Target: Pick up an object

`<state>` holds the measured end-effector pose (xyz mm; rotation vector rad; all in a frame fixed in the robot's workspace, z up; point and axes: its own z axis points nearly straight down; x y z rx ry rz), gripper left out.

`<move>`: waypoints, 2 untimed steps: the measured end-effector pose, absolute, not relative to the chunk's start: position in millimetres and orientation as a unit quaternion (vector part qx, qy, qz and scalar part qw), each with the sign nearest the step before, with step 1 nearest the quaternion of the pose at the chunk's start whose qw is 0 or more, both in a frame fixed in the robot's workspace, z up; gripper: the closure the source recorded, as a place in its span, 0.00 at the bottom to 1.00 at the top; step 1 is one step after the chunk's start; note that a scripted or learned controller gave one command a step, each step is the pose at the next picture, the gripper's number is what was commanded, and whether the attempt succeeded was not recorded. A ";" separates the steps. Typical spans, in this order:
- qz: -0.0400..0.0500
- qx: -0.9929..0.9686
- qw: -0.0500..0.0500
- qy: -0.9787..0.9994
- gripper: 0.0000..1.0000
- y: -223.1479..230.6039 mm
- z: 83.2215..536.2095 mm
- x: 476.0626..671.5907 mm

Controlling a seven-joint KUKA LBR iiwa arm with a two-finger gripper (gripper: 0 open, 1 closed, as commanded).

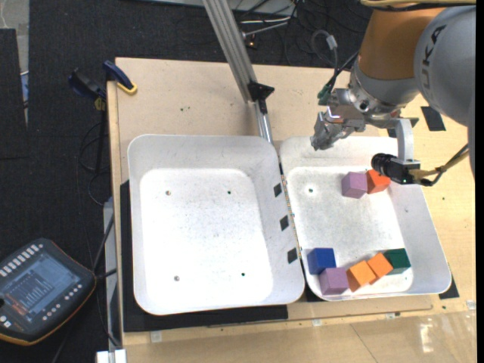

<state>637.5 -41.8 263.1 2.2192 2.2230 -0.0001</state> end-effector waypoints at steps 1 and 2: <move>-0.001 0.705 -0.002 0.709 1.00 6.4 244.0 616.6; 0.000 0.704 -0.001 0.710 1.00 55.5 248.2 600.6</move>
